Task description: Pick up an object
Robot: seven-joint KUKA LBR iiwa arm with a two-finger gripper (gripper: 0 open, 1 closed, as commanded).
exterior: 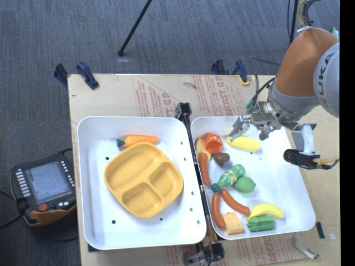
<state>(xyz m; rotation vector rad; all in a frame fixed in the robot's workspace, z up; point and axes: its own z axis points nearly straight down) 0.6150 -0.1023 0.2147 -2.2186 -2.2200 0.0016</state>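
The pick is not done yet, as I judge it: nothing is lifted, and all the objects lie on the floors of the two bins. My gripper hangs above the far part of the right bin, and its two fingers stand apart, open, with nothing between them. Just under them lies the yellow corn, on its side, near the far wall of the bin; it looks to me the most likely thing to take, because it is the nearest one to my fingers. The left finger is over the corn's left end, and the right finger is a little beyond its right end, so the corn is almost between them but lower. Beside it, toward the left, are an orange pepper and a brown piece, both close enough to disturb a grasp. Farther to the near side are a green bottle, a sausage and a banana, well apart from me. In the left bin rest a yellow divided plate and a carrot. What is left is to descend, close on the corn, and lift.
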